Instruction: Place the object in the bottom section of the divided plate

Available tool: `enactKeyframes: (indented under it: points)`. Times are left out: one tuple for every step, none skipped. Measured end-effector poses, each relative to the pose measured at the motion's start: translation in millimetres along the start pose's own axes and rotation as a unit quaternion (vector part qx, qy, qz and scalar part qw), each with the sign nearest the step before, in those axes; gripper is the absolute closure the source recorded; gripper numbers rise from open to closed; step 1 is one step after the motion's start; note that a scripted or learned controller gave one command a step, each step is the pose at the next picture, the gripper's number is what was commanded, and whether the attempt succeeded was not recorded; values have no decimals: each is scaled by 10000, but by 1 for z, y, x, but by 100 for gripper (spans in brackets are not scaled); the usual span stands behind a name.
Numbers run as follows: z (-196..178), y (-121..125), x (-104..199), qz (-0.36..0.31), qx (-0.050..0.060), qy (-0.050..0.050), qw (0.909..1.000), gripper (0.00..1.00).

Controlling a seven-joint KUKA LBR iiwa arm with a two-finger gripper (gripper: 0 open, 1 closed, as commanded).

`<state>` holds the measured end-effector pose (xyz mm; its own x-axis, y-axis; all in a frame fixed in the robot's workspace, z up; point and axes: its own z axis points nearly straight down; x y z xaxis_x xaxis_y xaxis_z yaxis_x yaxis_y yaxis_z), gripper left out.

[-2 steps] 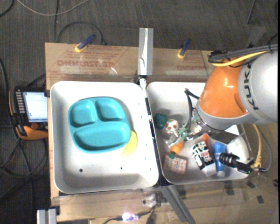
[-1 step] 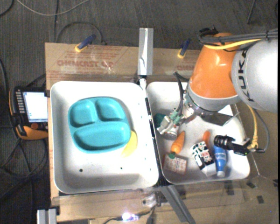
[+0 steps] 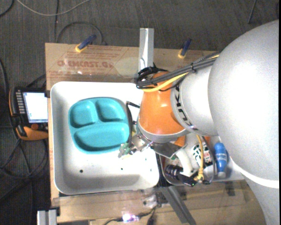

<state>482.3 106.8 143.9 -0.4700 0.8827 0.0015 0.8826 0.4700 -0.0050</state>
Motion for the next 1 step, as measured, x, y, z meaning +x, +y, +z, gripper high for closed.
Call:
enactKeyframes:
  points:
    - [-165,29,52,-215,-25,-27,9998,100]
